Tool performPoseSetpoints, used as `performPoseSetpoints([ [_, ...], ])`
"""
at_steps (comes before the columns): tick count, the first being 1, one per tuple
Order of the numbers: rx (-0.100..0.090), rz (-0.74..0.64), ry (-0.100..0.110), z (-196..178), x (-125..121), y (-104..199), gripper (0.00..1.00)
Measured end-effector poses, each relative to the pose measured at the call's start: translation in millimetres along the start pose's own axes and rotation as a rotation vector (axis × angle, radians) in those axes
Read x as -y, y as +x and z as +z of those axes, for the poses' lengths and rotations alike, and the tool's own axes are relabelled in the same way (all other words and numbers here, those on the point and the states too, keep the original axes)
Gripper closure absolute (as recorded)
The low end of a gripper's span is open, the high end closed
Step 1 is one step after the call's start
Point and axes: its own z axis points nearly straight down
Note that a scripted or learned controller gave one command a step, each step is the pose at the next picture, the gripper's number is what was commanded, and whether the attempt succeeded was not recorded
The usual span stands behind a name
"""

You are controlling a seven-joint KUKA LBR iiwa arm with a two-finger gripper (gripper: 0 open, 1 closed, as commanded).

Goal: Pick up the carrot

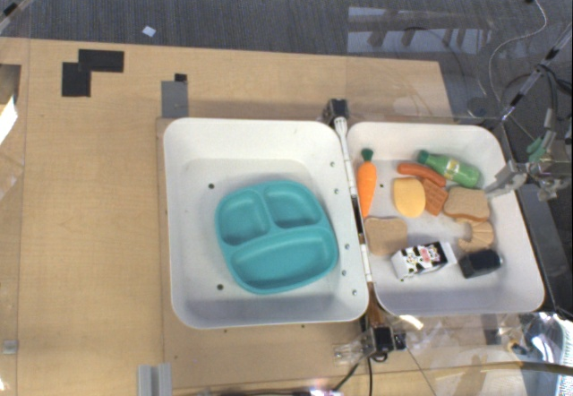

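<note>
The left bin (179, 206) holds a teal divided plate (276, 236). In the right bin (501, 296), the carrot (366, 184) lies just beside the left wall, its long axis running up and down the view, green top toward the far edge, orange tip pointing toward the near edge. Farther right sit a yellow piece (410, 198), a sausage (421, 173), a green bottle (450, 168), bread slices (467, 203), a milk carton (421, 259) and a black block (480, 262). The gripper (512, 177) hangs over the bin's right rim; whether it is spread or closed cannot be told.

Bright, even overhead light. Soft faint shadows inside white bins (260, 139). Glare patch on worktop (7, 121) at left edge. Slight softness overall, mild bowing toward frame edges.
</note>
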Motion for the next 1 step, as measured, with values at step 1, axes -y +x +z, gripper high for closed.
performPoseSetpoints([
  [1,0.007,-0.132,-0.015,-121.6,-67.0,-5.7,0.00],
])
